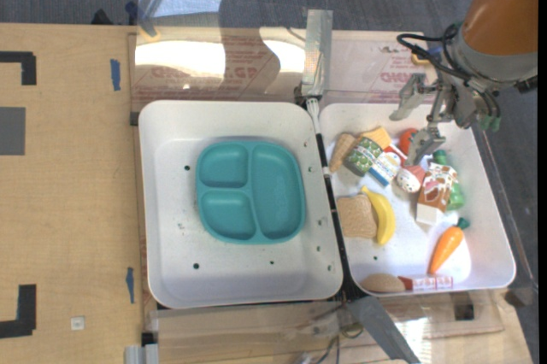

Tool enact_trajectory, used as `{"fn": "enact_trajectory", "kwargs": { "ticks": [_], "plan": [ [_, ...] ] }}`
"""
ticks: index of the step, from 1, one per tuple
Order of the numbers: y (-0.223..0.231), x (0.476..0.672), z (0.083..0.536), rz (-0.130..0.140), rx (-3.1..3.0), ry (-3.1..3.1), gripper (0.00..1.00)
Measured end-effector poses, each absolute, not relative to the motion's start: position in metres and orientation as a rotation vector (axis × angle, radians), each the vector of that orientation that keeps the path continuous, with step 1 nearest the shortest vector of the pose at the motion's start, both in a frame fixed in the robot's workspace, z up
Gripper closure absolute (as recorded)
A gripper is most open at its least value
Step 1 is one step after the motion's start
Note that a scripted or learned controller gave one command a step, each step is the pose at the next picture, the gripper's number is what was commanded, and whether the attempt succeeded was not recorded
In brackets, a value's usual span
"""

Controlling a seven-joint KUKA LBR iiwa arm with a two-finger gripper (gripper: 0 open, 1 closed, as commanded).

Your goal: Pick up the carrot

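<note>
The carrot (446, 248) is orange with a green top and lies in the right bin (494, 268), near its front right corner. It points toward the bin's front edge. My gripper (420, 125) hangs above the back of that bin, well behind the carrot and slightly to its left, over a red toy piece (408, 137). Its fingers stand open with nothing between them.
The right bin also holds a banana (383, 215), a bread slice (357, 217), a green can (364, 155), a small carton (434, 191) just behind the carrot, and a brown piece (383, 283) at the front. A teal divided plate (250, 190) lies in the left bin (162, 183).
</note>
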State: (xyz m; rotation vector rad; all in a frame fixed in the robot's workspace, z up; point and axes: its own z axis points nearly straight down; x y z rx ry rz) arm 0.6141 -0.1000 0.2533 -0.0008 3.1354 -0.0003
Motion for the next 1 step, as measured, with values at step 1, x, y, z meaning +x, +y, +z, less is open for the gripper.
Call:
{"fn": "enact_trajectory", "kwargs": {
  "ticks": [1],
  "plan": [
    [-0.1537, 0.5248, 0.123, 0.003, -0.207, 3.139, 0.0]
  ]
}}
